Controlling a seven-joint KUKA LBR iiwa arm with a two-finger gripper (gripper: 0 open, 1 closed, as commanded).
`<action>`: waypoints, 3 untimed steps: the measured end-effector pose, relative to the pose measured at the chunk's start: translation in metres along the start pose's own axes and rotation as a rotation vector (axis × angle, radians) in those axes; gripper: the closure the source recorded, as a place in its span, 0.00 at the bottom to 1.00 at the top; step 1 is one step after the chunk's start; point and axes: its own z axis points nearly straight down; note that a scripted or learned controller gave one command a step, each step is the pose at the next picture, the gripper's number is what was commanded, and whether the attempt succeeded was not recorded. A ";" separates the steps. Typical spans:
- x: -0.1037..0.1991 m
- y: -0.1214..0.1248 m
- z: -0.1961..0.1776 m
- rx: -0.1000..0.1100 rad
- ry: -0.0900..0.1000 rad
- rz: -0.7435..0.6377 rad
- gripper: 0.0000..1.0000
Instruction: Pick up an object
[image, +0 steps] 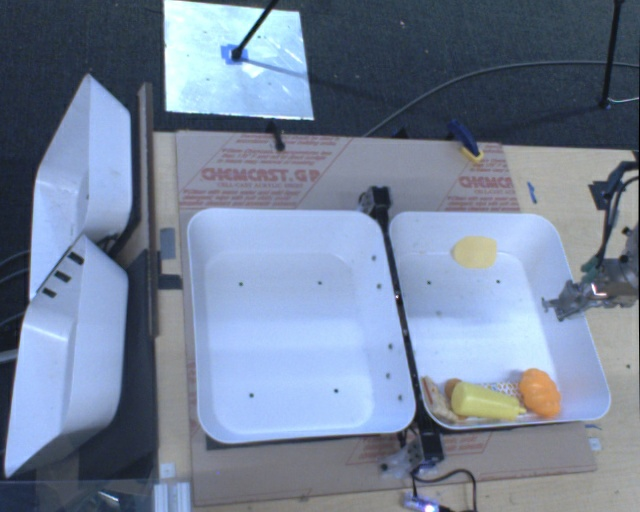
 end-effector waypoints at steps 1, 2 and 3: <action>0.045 0.012 0.006 0.004 0.002 -0.002 1.00; 0.099 0.021 -0.002 0.004 0.003 -0.004 1.00; 0.151 0.026 -0.008 0.004 0.003 -0.004 1.00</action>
